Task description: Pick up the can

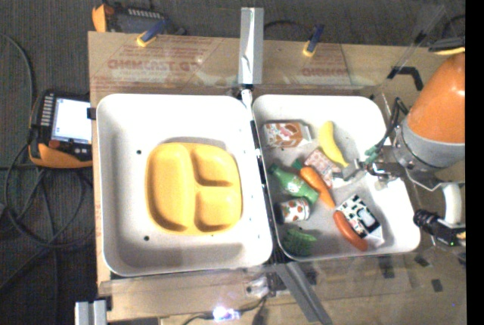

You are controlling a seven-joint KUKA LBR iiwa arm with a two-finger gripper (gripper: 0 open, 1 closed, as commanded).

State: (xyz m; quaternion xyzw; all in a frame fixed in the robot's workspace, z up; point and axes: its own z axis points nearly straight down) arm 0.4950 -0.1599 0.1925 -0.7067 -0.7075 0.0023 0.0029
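The pincer (361, 167) hangs over the right bin's (382, 113) right edge; whether it is clenched I cannot tell. Around it lie one banana (331, 142), one carrot (317, 184), one green bottle (293, 184), one sausage (350, 231) and one can (295, 210) near the bin's middle. The left bin (121, 127) holds one yellow tray (195, 187); both sit on a cardboard-topped bench (174, 63) over dark carpet (45, 13).

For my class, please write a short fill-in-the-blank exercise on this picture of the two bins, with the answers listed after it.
1. The yellow divided tray lies in the ___ bin of the camera view.
2. The banana lies in the ___ bin, near its far wall.
3. The carrot lies directly beside the ___ bottle.
4. The band above the arm's wrist is coloured ___.

Answers: left; right; green; orange
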